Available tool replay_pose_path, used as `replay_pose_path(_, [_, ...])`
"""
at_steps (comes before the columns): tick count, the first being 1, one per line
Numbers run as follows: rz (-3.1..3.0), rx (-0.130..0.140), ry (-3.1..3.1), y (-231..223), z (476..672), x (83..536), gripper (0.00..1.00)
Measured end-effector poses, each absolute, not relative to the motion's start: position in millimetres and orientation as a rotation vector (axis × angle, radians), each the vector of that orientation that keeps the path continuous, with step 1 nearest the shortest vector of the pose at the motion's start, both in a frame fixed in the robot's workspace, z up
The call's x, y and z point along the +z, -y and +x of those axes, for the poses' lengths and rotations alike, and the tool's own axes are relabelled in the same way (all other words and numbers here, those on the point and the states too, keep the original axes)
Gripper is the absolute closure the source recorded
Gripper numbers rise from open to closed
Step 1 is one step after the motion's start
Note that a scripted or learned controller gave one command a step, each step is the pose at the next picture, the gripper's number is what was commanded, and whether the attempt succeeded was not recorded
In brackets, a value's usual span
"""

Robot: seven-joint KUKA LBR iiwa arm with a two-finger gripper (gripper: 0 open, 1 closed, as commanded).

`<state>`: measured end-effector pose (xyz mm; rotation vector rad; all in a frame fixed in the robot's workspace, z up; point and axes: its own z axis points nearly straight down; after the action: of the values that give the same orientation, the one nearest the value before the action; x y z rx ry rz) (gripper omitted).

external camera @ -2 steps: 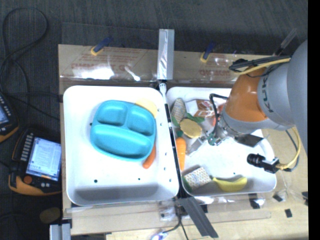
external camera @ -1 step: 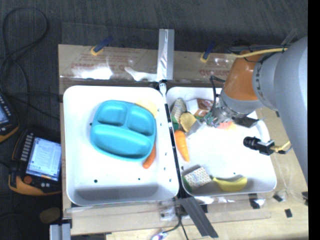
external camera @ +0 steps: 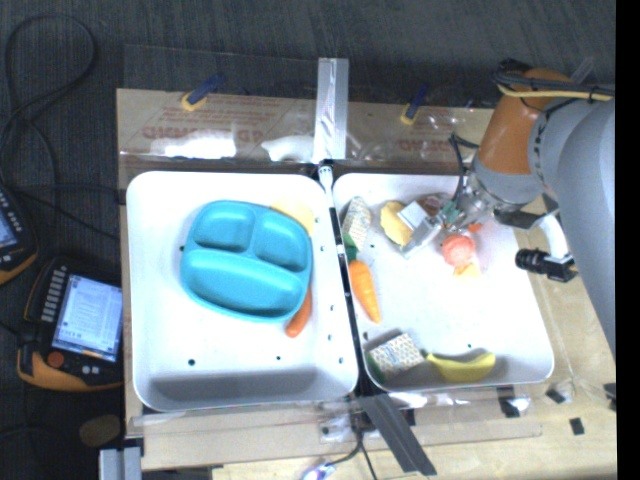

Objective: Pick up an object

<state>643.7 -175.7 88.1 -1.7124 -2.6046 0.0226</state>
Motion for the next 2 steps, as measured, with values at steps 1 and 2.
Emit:
replay_pose_path(1, [-1.616,0.000,2.703,205.3,602.5,88.7,0.00])
replay_pose_path(2, [-1.903,-0.005,2.510,150.5,544.3,89.3,0.00])
